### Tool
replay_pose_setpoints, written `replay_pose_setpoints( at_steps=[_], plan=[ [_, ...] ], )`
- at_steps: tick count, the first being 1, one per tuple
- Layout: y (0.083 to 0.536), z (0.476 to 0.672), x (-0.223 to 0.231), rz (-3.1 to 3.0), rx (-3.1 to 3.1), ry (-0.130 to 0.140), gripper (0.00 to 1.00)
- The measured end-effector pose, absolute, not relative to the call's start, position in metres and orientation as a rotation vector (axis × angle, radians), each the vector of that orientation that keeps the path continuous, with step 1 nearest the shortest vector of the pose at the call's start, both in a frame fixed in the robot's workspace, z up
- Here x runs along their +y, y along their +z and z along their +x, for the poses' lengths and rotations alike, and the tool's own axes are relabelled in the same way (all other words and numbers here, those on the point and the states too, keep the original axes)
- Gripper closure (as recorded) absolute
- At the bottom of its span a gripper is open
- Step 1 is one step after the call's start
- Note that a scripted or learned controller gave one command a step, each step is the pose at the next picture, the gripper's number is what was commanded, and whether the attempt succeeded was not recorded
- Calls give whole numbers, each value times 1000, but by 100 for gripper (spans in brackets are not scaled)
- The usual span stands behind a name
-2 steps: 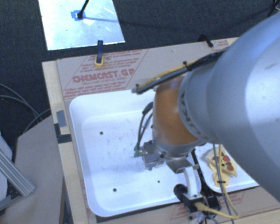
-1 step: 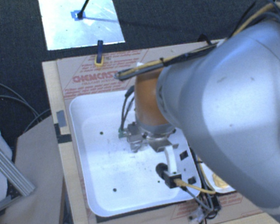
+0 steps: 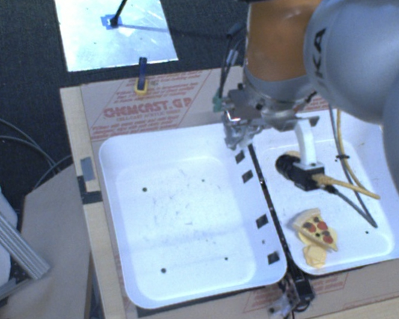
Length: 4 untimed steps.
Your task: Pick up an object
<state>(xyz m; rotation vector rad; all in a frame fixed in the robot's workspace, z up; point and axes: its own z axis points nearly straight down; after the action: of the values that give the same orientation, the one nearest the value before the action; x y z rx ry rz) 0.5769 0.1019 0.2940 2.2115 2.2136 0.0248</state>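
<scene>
Two shallow white bins, left bin (image 3: 175, 197) and right bin (image 3: 382, 234), and one gripper (image 3: 235, 135). One toy pizza slice (image 3: 315, 228), yellow with red rounds, lies near the right bin's front edge and touches one pale yellow piece (image 3: 314, 256). The gripper hangs over the bins' shared rim at the far end. Whether it is released or clenched cannot be told.

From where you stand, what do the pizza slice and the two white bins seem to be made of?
The pizza slice looks like a toy, likely moulded plastic or rubber: flat yellow with solid red circles, little shine. The left bin and right bin look like thin formed plastic, smooth and slightly glossy, judging by rounded corners and soft highlights.
</scene>
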Motion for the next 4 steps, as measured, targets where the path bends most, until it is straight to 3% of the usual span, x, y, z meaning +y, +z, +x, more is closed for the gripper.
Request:
replay_pose_setpoints(
  at_steps=[1,2,3,4],
  plan=[
    [147,606,113,2220,2228,-7,100],
    [98,543,123,2226,2228,-11,100],
    [191,618,68,2217,2210,14,100],
    [164,637,114,2214,2229,5,100]
  ],
)
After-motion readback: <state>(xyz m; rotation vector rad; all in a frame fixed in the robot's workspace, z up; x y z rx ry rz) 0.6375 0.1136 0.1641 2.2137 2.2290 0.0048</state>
